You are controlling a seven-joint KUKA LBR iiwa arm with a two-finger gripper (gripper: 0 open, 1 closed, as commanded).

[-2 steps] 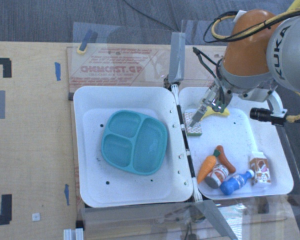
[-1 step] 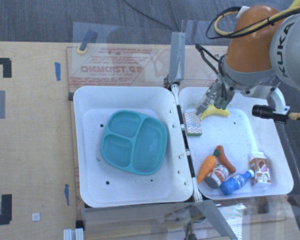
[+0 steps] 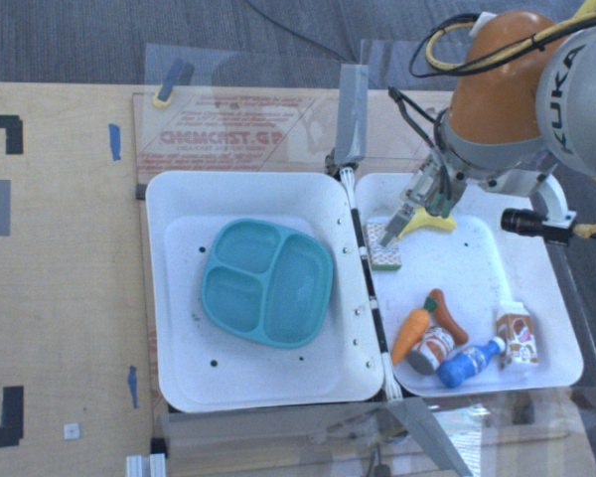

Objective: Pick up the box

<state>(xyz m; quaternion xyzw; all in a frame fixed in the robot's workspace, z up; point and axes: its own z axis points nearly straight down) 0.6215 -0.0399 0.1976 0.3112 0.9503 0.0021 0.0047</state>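
Two bins on my screen; the box [image 3: 518, 333] stands at the right bin's [image 3: 477, 381] right edge, well apart from my gripper [image 3: 395, 229], whose jaw state I cannot tell.

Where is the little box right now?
The box sits in the right bin, near its front right corner, beside the blue bottle, far from the pincer.
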